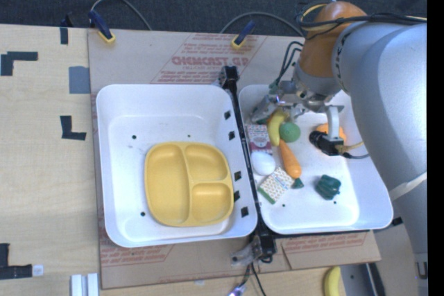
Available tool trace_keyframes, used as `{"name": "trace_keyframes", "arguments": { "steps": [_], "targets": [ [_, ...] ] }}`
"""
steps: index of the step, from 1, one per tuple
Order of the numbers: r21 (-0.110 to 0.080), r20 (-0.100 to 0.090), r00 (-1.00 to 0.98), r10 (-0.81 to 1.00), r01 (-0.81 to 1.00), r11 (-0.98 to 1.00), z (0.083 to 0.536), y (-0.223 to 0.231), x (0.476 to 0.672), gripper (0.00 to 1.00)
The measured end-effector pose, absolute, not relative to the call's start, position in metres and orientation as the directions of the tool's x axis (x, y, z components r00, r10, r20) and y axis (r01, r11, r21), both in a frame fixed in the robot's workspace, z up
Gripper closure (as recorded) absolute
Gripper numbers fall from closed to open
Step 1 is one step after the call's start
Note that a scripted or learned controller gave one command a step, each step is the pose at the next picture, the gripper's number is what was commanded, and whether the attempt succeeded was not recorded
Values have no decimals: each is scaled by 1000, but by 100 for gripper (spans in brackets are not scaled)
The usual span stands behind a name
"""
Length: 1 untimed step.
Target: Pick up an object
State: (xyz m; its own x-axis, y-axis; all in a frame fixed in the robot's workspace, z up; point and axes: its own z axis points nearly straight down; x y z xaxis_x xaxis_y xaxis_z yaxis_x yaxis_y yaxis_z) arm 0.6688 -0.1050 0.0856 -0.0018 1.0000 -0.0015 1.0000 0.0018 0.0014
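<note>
My gripper hangs low over the far left part of the right bin, under the grey arm with its orange band. Right below it lie a yellow banana and a green ball, close together. An orange carrot lies just in front of them. Beside the carrot are a white egg, a pink and white packet and a dotted green and white card. A dark green toy sits apart, toward the bin's right.
The left bin holds a yellow divided plate. A black divider runs between the bins. The arm's bulk covers the right bin's far right side. A yellow object lies off the bench at the bottom.
</note>
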Motion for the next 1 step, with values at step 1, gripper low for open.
{"name": "trace_keyframes", "arguments": {
  "steps": [1],
  "targets": [
    [-22, 2, -2, 1000, 1000, 2, 93, -105, 665, 100]
  ]
}}
